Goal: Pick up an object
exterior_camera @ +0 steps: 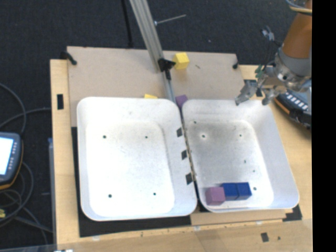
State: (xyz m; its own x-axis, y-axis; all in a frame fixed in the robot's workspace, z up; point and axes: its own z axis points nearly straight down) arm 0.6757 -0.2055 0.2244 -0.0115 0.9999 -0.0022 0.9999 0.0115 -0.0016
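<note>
tool [254, 94] hangs spread open, empty, over the right bin's [262, 114] far corner. blocks at near edge: purple [214, 195], blue [235, 190]. probably light, rigid; pinch flat sides.

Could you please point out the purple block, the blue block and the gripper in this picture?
purple block [214, 195], camera view, on its top face.
blue block [235, 190], camera view, on its top face.
gripper [253, 97], camera view, midway between its fingertips.
</note>
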